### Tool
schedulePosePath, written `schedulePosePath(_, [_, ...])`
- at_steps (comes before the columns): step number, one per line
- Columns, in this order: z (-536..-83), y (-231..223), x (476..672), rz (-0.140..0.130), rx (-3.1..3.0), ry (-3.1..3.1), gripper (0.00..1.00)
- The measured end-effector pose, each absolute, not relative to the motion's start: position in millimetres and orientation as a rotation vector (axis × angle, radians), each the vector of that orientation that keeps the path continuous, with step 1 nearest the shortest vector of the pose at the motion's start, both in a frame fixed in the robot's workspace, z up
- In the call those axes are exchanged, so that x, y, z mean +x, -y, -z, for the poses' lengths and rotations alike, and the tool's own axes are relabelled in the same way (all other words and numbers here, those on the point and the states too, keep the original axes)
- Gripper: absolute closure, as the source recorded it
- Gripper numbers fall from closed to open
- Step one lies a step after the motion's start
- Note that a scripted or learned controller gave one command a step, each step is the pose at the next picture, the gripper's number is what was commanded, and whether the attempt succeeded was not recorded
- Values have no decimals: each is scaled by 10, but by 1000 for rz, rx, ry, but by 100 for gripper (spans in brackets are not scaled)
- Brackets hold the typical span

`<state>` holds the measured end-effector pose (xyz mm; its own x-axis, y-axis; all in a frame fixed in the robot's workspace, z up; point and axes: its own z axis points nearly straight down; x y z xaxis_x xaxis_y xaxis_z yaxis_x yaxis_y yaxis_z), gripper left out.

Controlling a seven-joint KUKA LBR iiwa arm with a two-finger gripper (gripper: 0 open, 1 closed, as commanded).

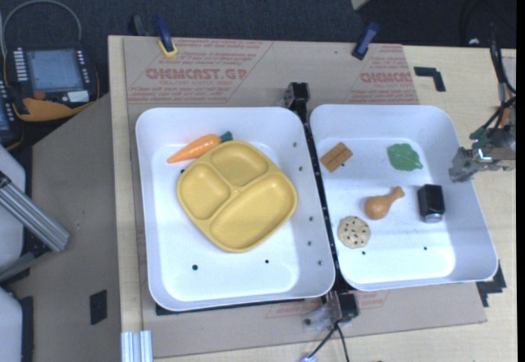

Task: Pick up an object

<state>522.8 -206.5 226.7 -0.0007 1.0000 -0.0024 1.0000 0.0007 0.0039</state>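
**A:** So where does the gripper (476, 157) sit right now?

**B:** At the right edge of the frame, just over the right rim of the right bin (443, 270). It is small and partly cut off there, so I cannot tell whether it is wide, narrow or holding anything.

**A:** And what could it pick?

**B:** Five things lie in that bin, all loose and apart from one another. Nearest the gripper is a black block (431, 202), right of centre in the bin. A green leafy piece (404, 157) lies in the upper middle, a brown wafer (335, 158) at the upper left, a drumstick (384, 203) in the middle, and a cookie (353, 231) at the lower left.

**A:** Which would you go for?

**B:** Probably the black block: it looks boxy, with flat sides to close on, and it has room around it. I would centre above it, come straight down and close across its narrow width.

**A:** Risks?

**B:** It sits near the bin's right wall, so a finger may catch the rim. The flat cookie looks harder to grasp.
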Motion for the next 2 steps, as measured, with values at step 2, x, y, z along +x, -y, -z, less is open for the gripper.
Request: schedulePosePath(2, [-2216, 913, 5441, 0, 2217, -2231, 100])
